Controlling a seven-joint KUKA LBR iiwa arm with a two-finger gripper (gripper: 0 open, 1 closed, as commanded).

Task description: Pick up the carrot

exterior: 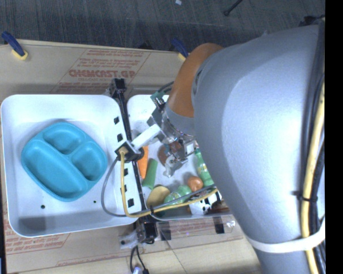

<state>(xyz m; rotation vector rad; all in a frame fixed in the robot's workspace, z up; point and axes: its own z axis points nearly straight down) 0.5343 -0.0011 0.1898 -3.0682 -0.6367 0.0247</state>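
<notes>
grey kuka arm with orange band above the wrist: reaching in from the right, covering most of the right-hand bin.

left shallow white plastic bin: bearing a sky-blue three-compartment plastic tray, well apart from the task's thing.

right shallow white plastic bin: largely hidden under the arm; toy foods crowded at its left and lower part.

two-finger metal gripper: hanging over the right bin, just right of and slightly above the carrot; nothing seen pinched; spread or pressed together cannot be told at this size.

small orange tapered toy carrot: lying in the right bin close to the divider between the bins, long axis roughly up-down in the camera view, touching or just beside a green stick-shaped piece on its right. judged light, stiff, smooth plastic, likely slippery on the taper; best taken across the thicker middle, fingers closing over the short width. crowding by the green piece and bin wall leaves little finger room.

yellow-tan rounded piece and small orange-red rounded piece: lower in the same bin, near but apart from the carrot.
</notes>
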